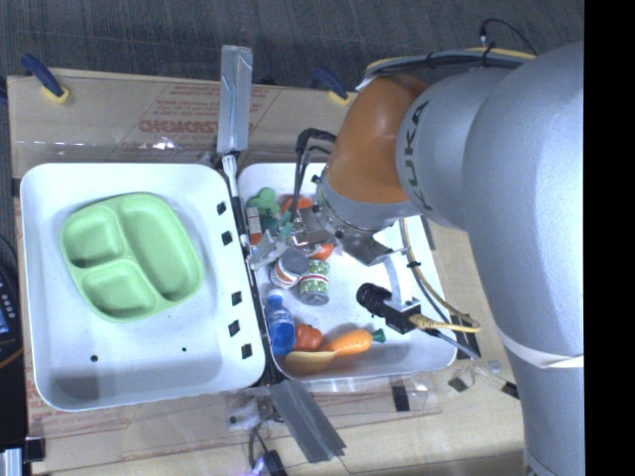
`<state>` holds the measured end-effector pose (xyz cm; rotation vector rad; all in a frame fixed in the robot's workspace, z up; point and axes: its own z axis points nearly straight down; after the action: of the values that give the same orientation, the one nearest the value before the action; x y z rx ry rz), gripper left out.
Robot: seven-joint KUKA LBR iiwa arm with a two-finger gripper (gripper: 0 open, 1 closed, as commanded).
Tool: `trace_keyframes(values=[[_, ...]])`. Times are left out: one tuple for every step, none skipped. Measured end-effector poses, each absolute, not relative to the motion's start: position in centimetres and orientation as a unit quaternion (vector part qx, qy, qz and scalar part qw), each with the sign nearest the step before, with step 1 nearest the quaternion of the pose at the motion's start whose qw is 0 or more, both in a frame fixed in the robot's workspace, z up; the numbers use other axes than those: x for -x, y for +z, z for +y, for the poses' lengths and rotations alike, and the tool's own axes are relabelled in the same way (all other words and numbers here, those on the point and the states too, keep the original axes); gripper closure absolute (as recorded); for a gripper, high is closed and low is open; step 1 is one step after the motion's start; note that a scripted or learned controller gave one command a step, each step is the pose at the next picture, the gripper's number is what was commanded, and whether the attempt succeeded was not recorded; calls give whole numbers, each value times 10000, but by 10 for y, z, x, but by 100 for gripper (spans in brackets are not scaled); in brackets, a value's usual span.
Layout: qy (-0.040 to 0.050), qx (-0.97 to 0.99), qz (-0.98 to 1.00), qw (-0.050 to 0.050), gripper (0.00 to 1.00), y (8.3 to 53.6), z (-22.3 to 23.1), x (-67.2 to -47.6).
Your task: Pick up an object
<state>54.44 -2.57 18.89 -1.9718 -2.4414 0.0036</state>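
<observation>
Camera view: arm low over the right bin (437, 357); claw (298, 228) buried in clutter near that bin's left wall, grip state cannot be told. Small can (314, 286) lies mid-bin just beside the claw. Judged light, rigid, slippery; grasp across its round body. Carrot (349, 342) and blue bottle (279, 323) sit along the front edge. Left bin (40, 266) carries a green tray (129, 254).
</observation>
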Motion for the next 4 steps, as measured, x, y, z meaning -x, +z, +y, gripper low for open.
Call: trace_keyframes(values=[[5, 5710, -8210, -2, 0, 190, -4, -552], [9, 6247, -7809, -5, 0, 189, -54, -557], [9, 6575, -7535, -1, 0, 189, -83, -565], [12, 6514, -7587, 4, 0, 89, -105, -598]])
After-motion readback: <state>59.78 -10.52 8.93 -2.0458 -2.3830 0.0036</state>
